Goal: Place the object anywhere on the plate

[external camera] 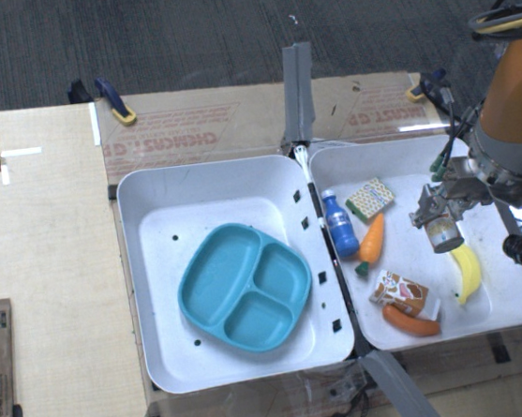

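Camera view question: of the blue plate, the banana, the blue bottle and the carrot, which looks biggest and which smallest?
Largest to smallest as they look:
1. blue plate, by far
2. banana
3. blue bottle and carrot, too alike to rank

The gripper hides the banana's top end, so its place is a little unsure.

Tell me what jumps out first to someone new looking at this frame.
The blue three-compartment plate lies alone in the left bin, tilted on a diagonal. The right bin is crowded: a blue bottle and a carrot by the divider, a banana at the right. The claw hangs above that bin, just over the banana's upper end.
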Robot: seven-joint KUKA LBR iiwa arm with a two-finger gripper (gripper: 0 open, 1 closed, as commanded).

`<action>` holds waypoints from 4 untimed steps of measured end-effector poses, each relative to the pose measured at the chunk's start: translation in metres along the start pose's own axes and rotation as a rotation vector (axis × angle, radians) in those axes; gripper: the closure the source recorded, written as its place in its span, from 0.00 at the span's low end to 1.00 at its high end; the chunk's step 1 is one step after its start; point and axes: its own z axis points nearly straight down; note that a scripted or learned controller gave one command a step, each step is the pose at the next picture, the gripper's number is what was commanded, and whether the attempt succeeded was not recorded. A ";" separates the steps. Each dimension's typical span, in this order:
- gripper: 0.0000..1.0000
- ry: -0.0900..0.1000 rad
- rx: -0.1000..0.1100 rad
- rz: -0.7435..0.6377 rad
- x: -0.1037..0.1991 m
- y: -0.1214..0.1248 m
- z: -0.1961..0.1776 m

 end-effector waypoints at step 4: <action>1.00 -0.002 0.000 -0.303 0.177 -0.008 0.049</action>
